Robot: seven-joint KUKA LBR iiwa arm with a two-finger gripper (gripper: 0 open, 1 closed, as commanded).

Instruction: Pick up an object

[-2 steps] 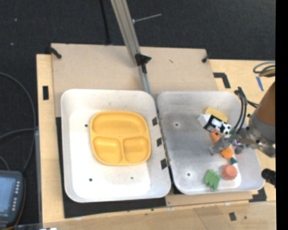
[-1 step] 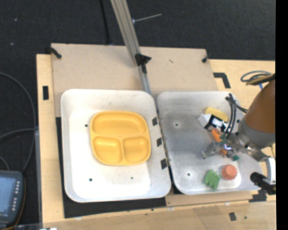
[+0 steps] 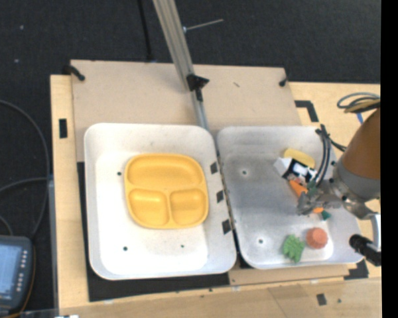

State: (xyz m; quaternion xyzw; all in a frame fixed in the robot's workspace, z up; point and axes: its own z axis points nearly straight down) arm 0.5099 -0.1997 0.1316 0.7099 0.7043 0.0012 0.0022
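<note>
camera view: orange ball [image 3: 317,238] just below gripper [image 3: 312,206]

No readable text, brand, number or sign anywhere. Lit screen of the device [image 3: 6,270] at the lower left of the frame: pale lines only, too small and blurred to read. Dark print on the white and yellow package [image 3: 296,165] in the right bin [image 3: 252,177], right of centre: not legible. Black corner marks on the counter [image 3: 305,108] at the upper right: plain shapes, no letters. Yellow tray [image 3: 166,190] in the left bin [image 3: 106,177]: unmarked.
</note>
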